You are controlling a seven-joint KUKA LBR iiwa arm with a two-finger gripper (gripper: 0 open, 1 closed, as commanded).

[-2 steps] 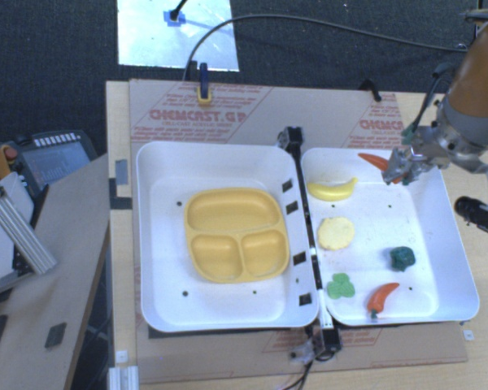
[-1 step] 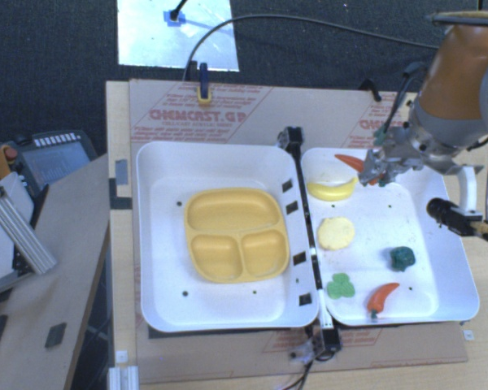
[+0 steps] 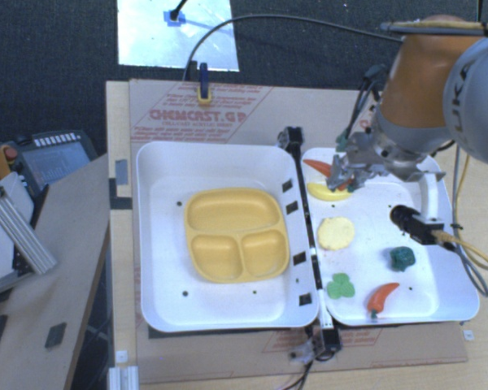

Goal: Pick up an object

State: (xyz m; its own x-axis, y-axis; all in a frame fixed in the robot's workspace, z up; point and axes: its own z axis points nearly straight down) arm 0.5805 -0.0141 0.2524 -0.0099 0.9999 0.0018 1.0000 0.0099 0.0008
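The arm [image 3: 439,80] comes in from three o'clock, its orange band above the grey wrist, and the gripper [image 3: 342,177] hangs low over the right bin [image 3: 439,299], near that bin's eleven o'clock corner. Its tip sits right at a yellow banana-shaped toy [image 3: 324,192], which lies flat on the bin floor with its long axis running roughly nine to three o'clock, its ends curving up slightly. The gripper's metal end overlaps the banana's three o'clock end, so whether the two touch cannot be told, and whether the tip is spread or closed cannot be told either.

Just beside the banana, at its twelve o'clock, lies an orange-red carrot-like toy [image 3: 315,166], its long axis slanting from ten to four o'clock, the lower end hidden under the gripper.

Toward six o'clock from the banana rests a pale yellow round piece [image 3: 336,233]. Further down sit a green leafy toy [image 3: 340,286] and a red-orange chili pepper [image 3: 382,296], the pepper's axis running from one to seven o'clock. A dark teal lump [image 3: 402,257] lies at three o'clock of the round piece.

The left bin [image 3: 159,177] holds a yellow three-compartment tray [image 3: 234,234] in its middle.
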